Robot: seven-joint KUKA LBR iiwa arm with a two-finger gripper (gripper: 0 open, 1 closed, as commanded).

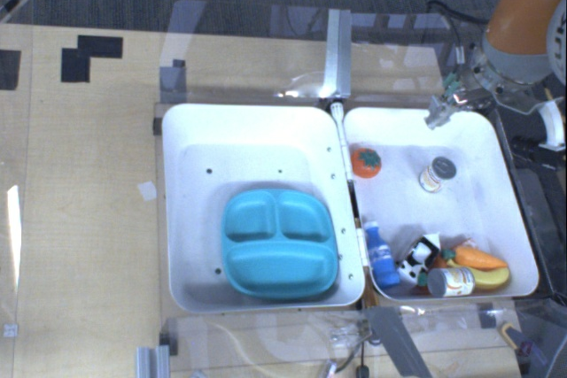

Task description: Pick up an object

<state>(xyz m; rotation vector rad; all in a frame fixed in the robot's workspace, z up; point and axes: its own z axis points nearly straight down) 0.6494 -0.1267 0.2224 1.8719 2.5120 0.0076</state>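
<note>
claw (440, 112) over right white bin's (496, 190) far rim, nothing in it, spread or pressed together: can't tell | small silver-lidded jar (435, 173) lies alone mid-bin, easiest pick: I'd drop straight onto it | toys heaped in near corner overlap, hard to separate; arm mostly cut off

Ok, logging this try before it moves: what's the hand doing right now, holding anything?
Hand: above the far rim of the right bin, nothing seen in it; open or shut cannot be told.
</note>
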